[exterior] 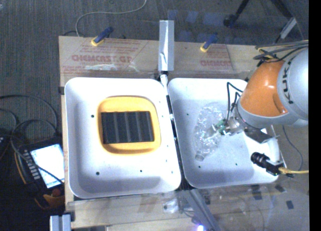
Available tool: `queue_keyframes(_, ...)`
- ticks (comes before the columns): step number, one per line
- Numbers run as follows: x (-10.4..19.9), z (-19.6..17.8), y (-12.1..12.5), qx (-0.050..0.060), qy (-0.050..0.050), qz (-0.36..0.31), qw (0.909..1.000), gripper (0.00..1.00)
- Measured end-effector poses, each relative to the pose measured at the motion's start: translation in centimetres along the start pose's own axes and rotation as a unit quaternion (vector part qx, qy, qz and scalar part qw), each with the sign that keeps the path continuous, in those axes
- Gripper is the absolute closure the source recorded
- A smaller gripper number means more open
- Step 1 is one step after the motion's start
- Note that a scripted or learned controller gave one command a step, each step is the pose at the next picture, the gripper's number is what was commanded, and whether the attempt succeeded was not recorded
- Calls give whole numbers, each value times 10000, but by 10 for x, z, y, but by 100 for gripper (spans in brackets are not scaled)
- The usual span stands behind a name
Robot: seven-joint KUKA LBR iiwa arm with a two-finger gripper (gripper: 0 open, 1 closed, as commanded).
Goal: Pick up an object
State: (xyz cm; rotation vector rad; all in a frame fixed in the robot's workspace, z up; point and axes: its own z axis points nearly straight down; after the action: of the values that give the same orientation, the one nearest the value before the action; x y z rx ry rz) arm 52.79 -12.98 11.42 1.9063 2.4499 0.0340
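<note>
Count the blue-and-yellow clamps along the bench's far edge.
2: one clamp above the left bin, another clamp above the right bin. The arm may hide more.

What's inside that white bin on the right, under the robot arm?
A crumpled clear plastic bottle lies in the right bin, with the gripper at its edge. The arm covers the bin's far right part.

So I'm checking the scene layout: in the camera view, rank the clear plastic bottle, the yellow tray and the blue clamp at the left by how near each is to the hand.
1. Clear plastic bottle: in the right bin, right next to the hand.
2. Yellow tray: in the left bin.
3. Blue clamp: on the board's far left edge, behind the left bin.
</note>
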Motion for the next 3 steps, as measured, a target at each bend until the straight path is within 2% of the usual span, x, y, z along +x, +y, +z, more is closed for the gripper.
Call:
queue_keyframes(1, 81, -101, 20, 205, 71, 424, 9989, 100)
queue_keyframes(2, 81, -100, 20, 207, 73, 425, 9989, 0)
queue_keyframes(3, 159, -69, 53, 233, 53, 1406, 9898, 0)
